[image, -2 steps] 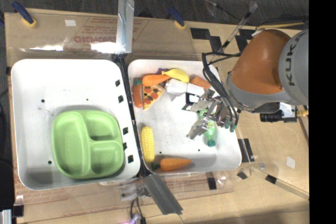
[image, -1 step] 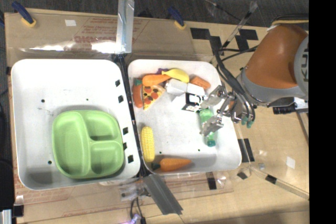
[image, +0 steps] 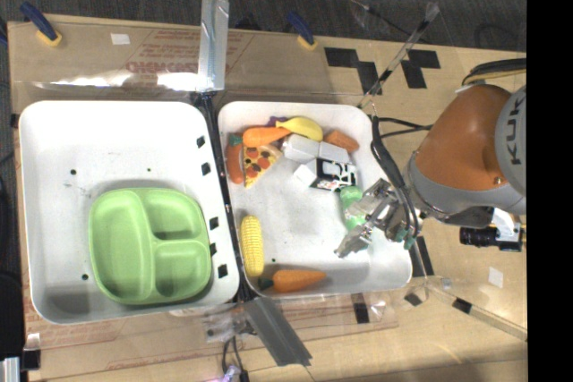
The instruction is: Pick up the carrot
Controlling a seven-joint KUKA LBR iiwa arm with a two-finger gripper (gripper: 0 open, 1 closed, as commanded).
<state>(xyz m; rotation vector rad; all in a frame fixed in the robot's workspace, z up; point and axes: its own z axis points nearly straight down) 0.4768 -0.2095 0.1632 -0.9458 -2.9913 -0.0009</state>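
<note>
The carrot (image: 297, 280) is lying on the floor of the right bin (image: 394, 268), close against the near wall and just beside the lower end of the corn cob (image: 252, 245), so nothing of the pick appears to be done yet. The gripper (image: 354, 244) is hanging over the right part of that bin, up and to the right of the carrot and apart from it, with nothing between its fingers; whether they are spread or closed I cannot tell at this slant. Judging by how things are sitting, the whole reach, the descent onto the carrot, the closing and the lift are all left to do. The far end of the same bin is holding a crowd of other toys: a pizza slice (image: 257, 163), a banana (image: 303, 129), and a small black and white box (image: 333, 176), all well apart from the carrot. In the left bin (image: 54, 139) a green divided plate (image: 150, 243) is resting, playing no part in this step.
</note>
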